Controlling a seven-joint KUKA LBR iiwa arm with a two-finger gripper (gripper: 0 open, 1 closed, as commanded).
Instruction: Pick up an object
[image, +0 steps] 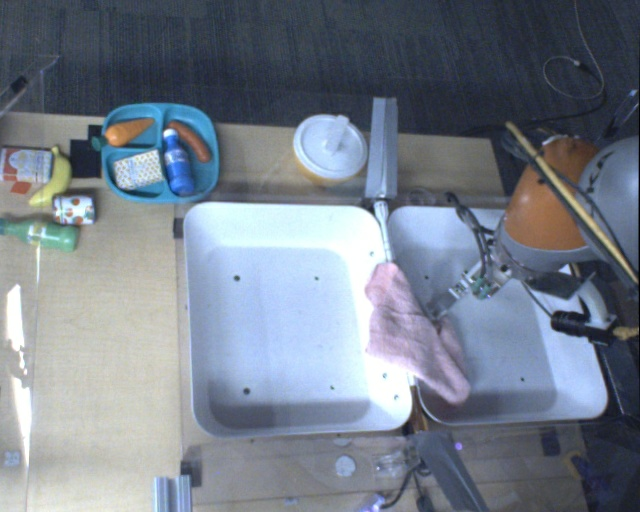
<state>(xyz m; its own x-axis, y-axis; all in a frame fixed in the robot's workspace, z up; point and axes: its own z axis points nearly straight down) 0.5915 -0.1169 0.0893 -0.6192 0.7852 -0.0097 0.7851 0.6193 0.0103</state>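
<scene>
At the far left of the pale wooden bench (100, 350) lie a small red and white carton (24, 165), a yellow toy banana (53, 177), a short printed can (73, 209) on its side and a green bottle (40, 234) lying flat. Just right of them sits a blue divided plastic tray (205, 150) holding an orange toy carrot (131, 131), a blue bottle (178, 162), a toy sausage (192, 142) and a patterned packet (137, 169). Further right, behind the bins, stands a white lidded cup with a yellow base (330, 148), beside a grey metal post (381, 150). The left shallow white bin (200, 320) lies below these. A crumpled pink cloth (410, 325) is draped over the ridge where the two bins meet, its upper part touching the left bin's right rim and its lower end hanging into the right shallow white bin (560, 400). The two-finger gripper (440, 303) is low inside the right bin, its dark tip just beside the cloth's right edge; whether the tips touch the cloth, and how far apart they stand, cannot be told. The grey arm with its orange band (545, 210) reaches in from the right.
</scene>
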